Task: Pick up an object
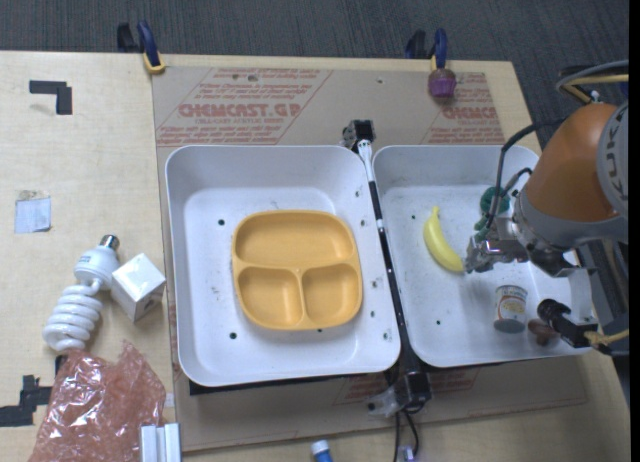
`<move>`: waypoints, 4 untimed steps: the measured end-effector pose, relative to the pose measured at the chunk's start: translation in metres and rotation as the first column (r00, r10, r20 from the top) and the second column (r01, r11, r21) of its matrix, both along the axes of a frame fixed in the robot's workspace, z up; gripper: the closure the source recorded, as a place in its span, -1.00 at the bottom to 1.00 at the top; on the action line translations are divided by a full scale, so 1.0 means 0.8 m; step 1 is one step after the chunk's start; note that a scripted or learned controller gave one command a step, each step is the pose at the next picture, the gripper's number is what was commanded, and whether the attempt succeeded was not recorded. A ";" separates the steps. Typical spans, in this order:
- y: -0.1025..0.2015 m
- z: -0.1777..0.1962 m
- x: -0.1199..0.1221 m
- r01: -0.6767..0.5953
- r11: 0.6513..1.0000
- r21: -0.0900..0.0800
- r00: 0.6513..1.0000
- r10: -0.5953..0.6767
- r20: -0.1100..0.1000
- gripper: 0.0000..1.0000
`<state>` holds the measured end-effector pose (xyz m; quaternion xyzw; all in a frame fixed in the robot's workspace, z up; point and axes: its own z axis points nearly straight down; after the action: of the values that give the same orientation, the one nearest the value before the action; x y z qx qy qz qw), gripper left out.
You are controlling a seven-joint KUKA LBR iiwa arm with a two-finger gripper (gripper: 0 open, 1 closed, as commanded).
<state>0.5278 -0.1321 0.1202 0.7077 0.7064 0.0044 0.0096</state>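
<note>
- Position: my gripper (483,250) hangs low in the right bin (420,175), just beside the lower end of the banana (441,241); contact cannot be confirmed.
- Jaws: whether spread or pressed together cannot be told; wrist and cables cover them. Nothing is seen between them, so I record no hold.
- Task item: the banana is my likeliest target. It lies tilted in the middle of the right bin, apart from the walls.
- Risk one: the banana is curved and smooth. An off-centre closure near its tip could, in my judgement, squirt it sideways or roll it clear.
- Risk two: a small can (510,307) stands near, below my wrist, and a dark object (545,327) lies beside it. A sweep that way could topple the can.
- Risk three: descent too deep would press the jaws into the bin floor.
- Count, right bin: one banana, one can, one dark object of uncertain kind.
- Count, left bin (200,190): one yellow divided tray (296,269) with three compartments.
- Count, surface (60,160) left of the bins: one spiral bulb (82,295), one white cube (138,285), one crumpled pink bag (95,405).
</note>
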 end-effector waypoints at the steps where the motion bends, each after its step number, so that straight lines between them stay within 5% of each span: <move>1: 0.044 -0.035 -0.030 0.000 1.000 0.007 1.000 0.001 -0.020 -1.00; 2: 0.050 -0.035 -0.063 0.000 1.000 0.008 1.000 0.000 -0.020 -1.00; 4: 0.048 -0.035 -0.062 0.000 1.000 0.008 1.000 0.000 -0.020 -1.00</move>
<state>0.4779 -0.0940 0.0923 0.7078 0.7064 0.0001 0.0000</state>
